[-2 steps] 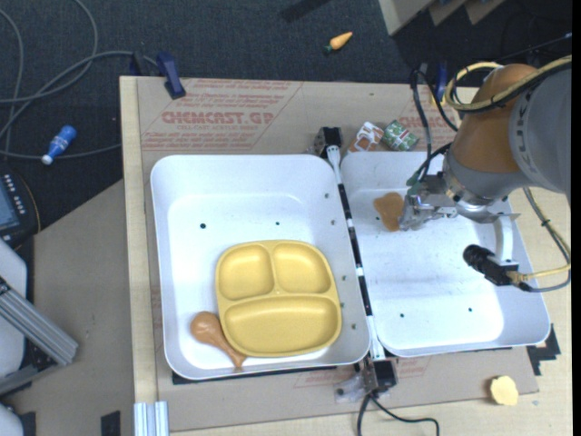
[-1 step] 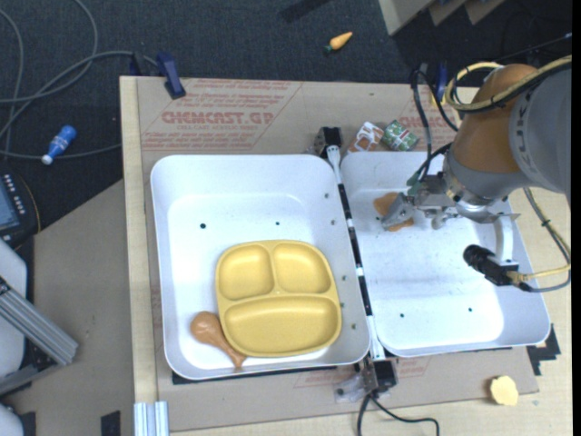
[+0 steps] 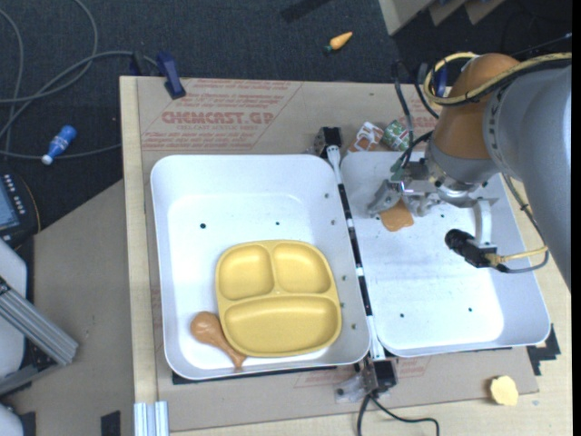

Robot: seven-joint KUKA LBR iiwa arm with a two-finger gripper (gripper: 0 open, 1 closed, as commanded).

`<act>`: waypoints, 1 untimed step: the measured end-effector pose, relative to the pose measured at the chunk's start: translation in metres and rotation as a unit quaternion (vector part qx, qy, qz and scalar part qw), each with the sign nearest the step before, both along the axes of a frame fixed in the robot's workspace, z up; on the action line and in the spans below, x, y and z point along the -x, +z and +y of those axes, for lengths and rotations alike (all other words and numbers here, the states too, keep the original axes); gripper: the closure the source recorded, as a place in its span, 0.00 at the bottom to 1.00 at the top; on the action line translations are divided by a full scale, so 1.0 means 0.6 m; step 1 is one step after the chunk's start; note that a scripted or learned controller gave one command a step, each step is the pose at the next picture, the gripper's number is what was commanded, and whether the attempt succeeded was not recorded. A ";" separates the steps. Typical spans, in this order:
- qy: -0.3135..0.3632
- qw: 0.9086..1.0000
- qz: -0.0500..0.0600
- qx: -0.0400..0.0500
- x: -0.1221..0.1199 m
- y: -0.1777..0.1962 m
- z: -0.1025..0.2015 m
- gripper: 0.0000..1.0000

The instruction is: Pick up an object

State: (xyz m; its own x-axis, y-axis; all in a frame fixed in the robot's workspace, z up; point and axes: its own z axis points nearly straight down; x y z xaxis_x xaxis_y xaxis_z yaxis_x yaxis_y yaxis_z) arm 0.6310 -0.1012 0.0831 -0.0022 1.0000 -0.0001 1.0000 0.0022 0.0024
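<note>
My gripper [image 3: 399, 205] hangs over the far left part of the right bin [image 3: 454, 325], open, with its fingers spread. A small flat brown piece [image 3: 397, 218] lies on the bin floor right under the fingertips, roughly between them; I cannot tell whether they touch it. In the left bin [image 3: 182, 198] sits a yellow divided plate [image 3: 277, 298], and an orange drumstick-shaped toy [image 3: 213, 332] lies against the plate's front left edge.
Small wrapped items [image 3: 381, 134] lie on the bench just behind the right bin. A yellow lump [image 3: 502, 390] rests on the bench at the front right. A blue clip [image 3: 169, 75] sits at the bench's far left corner. The arm's cable [image 3: 490, 257] crosses the right bin.
</note>
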 end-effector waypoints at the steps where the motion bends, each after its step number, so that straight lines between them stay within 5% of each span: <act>1: 0.000 1.000 -0.001 0.000 0.000 0.021 -0.001 1.00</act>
State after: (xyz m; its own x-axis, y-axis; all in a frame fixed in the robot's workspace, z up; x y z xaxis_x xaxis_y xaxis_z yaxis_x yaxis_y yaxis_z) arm 0.6308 -0.1016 0.0958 -0.0013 1.0000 -0.0006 1.0000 0.0013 0.0048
